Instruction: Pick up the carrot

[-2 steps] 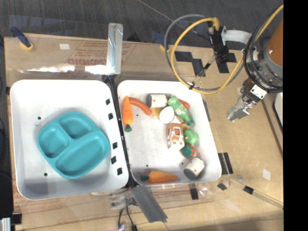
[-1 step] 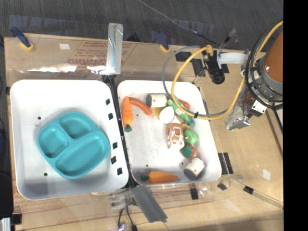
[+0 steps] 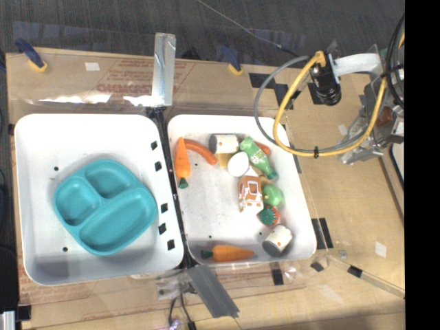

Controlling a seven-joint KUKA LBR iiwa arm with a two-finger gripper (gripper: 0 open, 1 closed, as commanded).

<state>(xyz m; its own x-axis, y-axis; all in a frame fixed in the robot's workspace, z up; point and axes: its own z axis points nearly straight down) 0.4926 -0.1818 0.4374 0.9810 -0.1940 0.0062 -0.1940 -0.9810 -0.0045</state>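
Two carrots lie in the right bin (image 3: 206, 205). One carrot (image 3: 181, 161) rests against the bin's left wall, pointing toward the back, with its green end toward the front. The other carrot (image 3: 232, 254) lies along the front wall, its tip pointing right. A curved orange-red pepper-like piece (image 3: 200, 151) touches the top of the first carrot. Part of the arm's hardware (image 3: 375, 119) with a looping yellow cable (image 3: 278, 119) sits outside the bins at the right, well away from both carrots.
Packed in the right bin's right half are a white cup (image 3: 224, 143), white lid (image 3: 238, 163), green bottle (image 3: 257, 154), orange-white box (image 3: 250, 192), green piece (image 3: 273, 196) and white can (image 3: 278, 240). A blue divided plate (image 3: 103, 205) lies in the left bin (image 3: 41, 150).
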